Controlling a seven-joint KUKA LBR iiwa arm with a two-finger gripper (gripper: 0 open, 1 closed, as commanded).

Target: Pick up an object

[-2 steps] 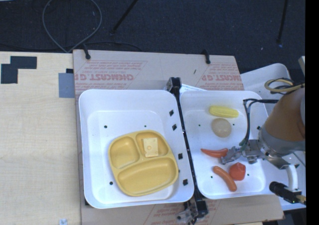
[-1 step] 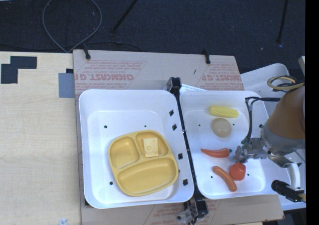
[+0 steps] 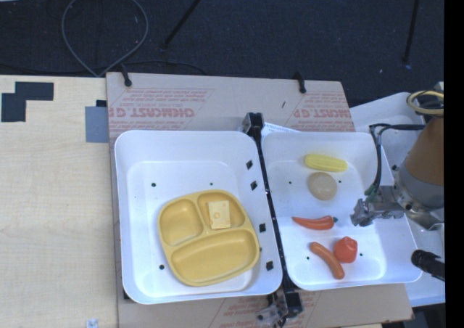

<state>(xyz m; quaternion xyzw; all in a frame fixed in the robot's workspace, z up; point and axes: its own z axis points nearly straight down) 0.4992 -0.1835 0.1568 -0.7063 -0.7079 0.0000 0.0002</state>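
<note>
Two shallow white plastic bins sit side by side on a sheet of brown cardboard [image 3: 217,105] that covers part of the pale wooden tabletop [image 3: 51,210]. The left bin [image 3: 138,174] has smooth glossy walls and holds a yellow divided tray [image 3: 210,257], rounded at the corners, with three compartments. A small pale yellow block [image 3: 219,214], squarish and flat, lies in the tray's upper right compartment.

The right bin [image 3: 290,156] carries the toy food. A yellow corn cob [image 3: 325,163] lies near the far wall, long and slightly knobbly. Just below it rests a round beige ball [image 3: 322,186], dull in finish, maybe a potato or a bun. Nearer the middle is a slim orange-red pepper [image 3: 314,223] with a dark stem end pointing right. Toward the near edge a longer orange sausage [image 3: 327,260] lies on a slant, and a small red tomato [image 3: 346,249] sits touching or just beside its right end.

The arm [image 3: 428,163] comes in from the right, its orange band showing above grey metal. The gripper [image 3: 365,215] hangs low over the right side of the right bin, just right of the pepper's stem and above the tomato. Whether its fingers are apart or together I cannot tell from here; nothing shows between them. A black cable [image 3: 377,156] loops down beside the wrist, crossing the bin's right rim.
</note>
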